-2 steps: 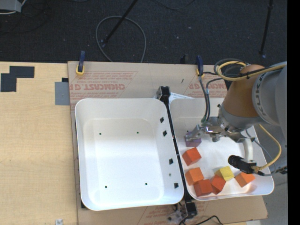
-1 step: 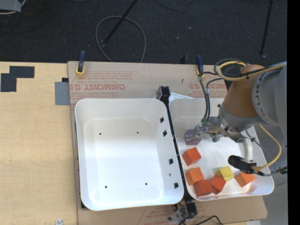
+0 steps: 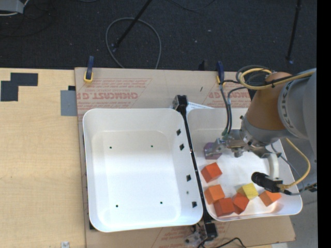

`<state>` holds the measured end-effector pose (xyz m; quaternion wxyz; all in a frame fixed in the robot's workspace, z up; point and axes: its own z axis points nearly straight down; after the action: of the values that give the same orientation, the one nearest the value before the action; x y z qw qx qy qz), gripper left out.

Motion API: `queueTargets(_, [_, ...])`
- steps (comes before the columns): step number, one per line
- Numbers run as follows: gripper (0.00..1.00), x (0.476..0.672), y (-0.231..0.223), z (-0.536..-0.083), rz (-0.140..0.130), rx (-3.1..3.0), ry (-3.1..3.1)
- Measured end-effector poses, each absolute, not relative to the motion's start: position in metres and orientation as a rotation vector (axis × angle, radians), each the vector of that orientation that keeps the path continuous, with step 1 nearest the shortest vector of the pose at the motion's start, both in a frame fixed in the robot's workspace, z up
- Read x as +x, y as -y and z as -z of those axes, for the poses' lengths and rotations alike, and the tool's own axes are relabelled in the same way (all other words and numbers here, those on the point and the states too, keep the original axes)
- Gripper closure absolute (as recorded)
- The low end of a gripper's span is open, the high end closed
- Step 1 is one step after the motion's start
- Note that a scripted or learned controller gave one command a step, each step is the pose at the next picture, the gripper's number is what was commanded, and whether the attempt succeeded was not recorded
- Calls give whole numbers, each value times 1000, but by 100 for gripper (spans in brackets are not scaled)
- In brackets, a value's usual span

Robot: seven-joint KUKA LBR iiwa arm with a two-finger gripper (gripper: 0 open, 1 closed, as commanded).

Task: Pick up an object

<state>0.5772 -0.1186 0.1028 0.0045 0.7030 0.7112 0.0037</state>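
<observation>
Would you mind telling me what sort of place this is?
Most likely a robotics lab: a robot arm over two white bins, small coloured blocks, and loose cables on dark carpet.

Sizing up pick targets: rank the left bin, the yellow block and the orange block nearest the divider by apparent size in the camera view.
1. Left bin, by far the largest.
2. Orange block nearest the divider.
3. Yellow block, only slightly smaller; the two blocks look close, so that order is unsure.

Words on the cardboard

Red upside-down letters are printed on the cardboard sheet; "CHEMCRAFT" may be spelled.
</observation>
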Motion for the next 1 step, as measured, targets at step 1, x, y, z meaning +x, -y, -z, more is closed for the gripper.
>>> queueTargets(1, [0,573,118,-96,0,2212,-2230])
